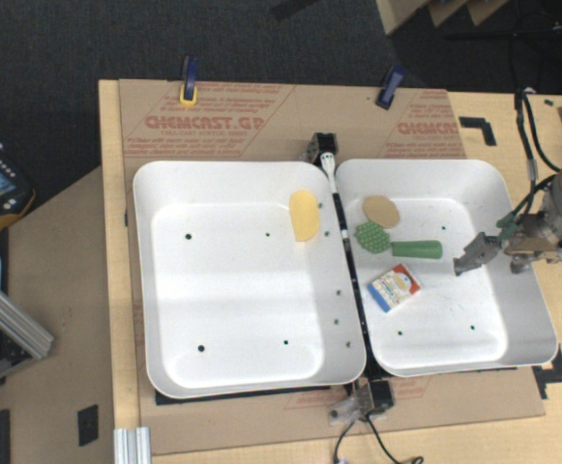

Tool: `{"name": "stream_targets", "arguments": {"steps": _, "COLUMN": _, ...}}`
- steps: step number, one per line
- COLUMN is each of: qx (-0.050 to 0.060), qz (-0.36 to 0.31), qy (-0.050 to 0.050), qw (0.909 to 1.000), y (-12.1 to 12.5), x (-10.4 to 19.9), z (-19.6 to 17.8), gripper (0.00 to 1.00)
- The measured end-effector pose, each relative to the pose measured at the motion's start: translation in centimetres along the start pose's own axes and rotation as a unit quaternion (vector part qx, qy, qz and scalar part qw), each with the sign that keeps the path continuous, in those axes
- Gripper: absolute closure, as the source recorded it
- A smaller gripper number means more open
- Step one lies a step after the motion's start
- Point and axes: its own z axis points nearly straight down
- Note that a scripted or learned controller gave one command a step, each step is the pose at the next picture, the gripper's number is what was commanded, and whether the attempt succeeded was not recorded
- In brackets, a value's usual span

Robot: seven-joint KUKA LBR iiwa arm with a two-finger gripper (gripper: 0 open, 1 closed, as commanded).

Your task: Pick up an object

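White bins on cardboard (261, 114). Right bin (493, 336) is the landmark: brush (394, 245) with green head lies near its upper left, tan oval (381, 211) just above the brush head, touching or nearly. Small box (394, 287) below the brush, apart from it. Gripper (482, 251) hovers over the bin's right part, right of the brush handle tip, nothing between fingers; open or closed — can't tell. Yellow piece (305, 216) sits in the left bin (164, 288), near the divider.

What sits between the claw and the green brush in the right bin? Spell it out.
Nothing visible. The claw hangs over the right bin near its right side, and bare white floor runs from it to the green brush handle. The small box lies below that line, the tan oval above.
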Motion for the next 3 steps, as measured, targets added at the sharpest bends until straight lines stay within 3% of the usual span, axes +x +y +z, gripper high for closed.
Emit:
{"name": "stream_targets", "arguments": {"steps": 1, "qx": -0.002, "qz": 0.000, "qy": -0.001, "qw": 1.0000, "y": 0.1, "x": 0.0, "z": -1.1, "gripper": 1.00}}
{"name": "stream_targets", "arguments": {"steps": 2, "qx": -0.003, "qz": 0.003, "qy": -0.003, "qw": 1.0000, "y": -1.3, "x": -6.6, "z": -5.6, "gripper": 1.00}}
{"name": "stream_targets", "arguments": {"steps": 3, "qx": -0.006, "qz": -0.003, "qy": -0.002, "qw": 1.0000, "y": -1.1, "x": -1.5, "z": -16.4, "gripper": 1.00}}
